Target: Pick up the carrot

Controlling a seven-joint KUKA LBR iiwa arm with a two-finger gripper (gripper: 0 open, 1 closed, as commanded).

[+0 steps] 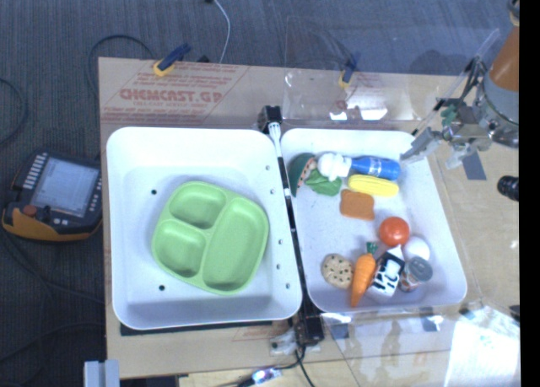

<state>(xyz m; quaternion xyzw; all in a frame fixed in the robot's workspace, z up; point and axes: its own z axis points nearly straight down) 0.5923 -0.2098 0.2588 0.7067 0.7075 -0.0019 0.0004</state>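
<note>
The orange carrot [362,276] with a green top lies in the front part of the right bin [439,208], tip pointing toward the front edge. A cookie [337,271] lies on its left and a black-and-white carton [389,275] on its right. My gripper [440,154] hangs over the bin's back right corner, well behind and to the right of the carrot. Its fingers stand spread apart with nothing between them.
Also in the right bin are a red tomato [393,230], a white egg [417,249], a can [418,271], a toast piece [357,204], yellow corn [374,185], a blue bottle [376,166] and a green leafy item [305,174]. The left bin [126,166] holds a green divided plate [211,234].
</note>
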